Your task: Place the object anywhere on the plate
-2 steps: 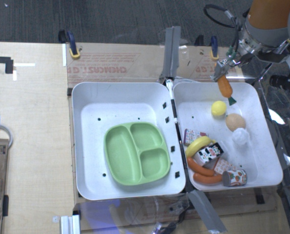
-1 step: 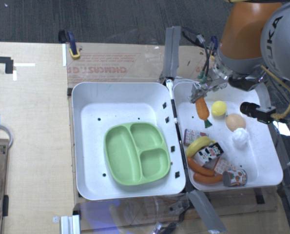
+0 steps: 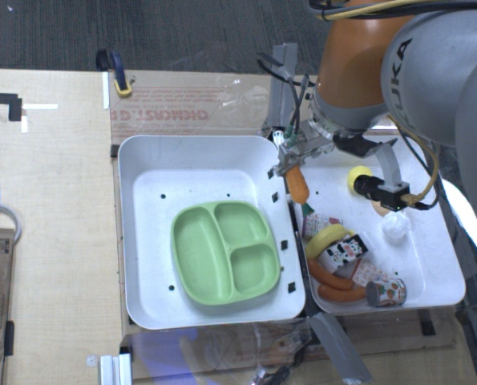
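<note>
A light green plate (image 3: 192, 255) with three compartments lies in the left bin (image 3: 142, 215), toward its front right. My gripper (image 3: 289, 159) hangs over the wall between the two bins, near their back. A small orange toy carrot (image 3: 299, 184) sits with its upper end between the fingers and points down toward the right bin's left edge. The gripper looks shut on the carrot. The carrot is behind and to the right of the plate, not over it.
The right bin (image 3: 430, 239) holds a yellow banana (image 3: 329, 237), a cow-patterned piece (image 3: 348, 253), orange sausages (image 3: 338, 285), a small can (image 3: 385, 292), a white ball (image 3: 395, 227) and a yellow fruit (image 3: 357, 178). The arm's cables and bracket (image 3: 386, 189) cross that bin.
</note>
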### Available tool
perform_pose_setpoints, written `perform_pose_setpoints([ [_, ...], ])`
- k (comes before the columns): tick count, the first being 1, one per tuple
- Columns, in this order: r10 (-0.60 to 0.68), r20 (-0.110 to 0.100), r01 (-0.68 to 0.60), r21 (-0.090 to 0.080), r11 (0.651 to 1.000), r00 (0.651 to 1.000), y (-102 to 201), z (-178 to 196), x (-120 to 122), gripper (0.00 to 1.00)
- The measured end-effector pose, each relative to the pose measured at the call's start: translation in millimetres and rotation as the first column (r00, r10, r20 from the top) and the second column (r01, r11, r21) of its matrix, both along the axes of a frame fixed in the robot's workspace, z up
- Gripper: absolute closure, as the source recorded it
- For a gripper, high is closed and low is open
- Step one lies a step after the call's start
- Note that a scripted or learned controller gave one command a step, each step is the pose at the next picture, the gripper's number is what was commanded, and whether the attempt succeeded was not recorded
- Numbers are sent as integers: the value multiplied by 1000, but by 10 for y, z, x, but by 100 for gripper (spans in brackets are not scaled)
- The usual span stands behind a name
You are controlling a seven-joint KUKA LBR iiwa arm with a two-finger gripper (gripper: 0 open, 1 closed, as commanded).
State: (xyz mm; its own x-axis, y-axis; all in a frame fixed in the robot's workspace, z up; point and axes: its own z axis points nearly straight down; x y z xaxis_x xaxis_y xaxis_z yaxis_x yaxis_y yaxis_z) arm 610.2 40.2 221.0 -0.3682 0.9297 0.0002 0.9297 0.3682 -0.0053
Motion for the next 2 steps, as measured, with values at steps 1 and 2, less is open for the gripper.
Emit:
perform_pose_setpoints([
  [1,252,-2,-252,2,968,968,763,-685,-805,100],
  [2,375,2,-375,1,927,927,631,-475,-512,100],
])
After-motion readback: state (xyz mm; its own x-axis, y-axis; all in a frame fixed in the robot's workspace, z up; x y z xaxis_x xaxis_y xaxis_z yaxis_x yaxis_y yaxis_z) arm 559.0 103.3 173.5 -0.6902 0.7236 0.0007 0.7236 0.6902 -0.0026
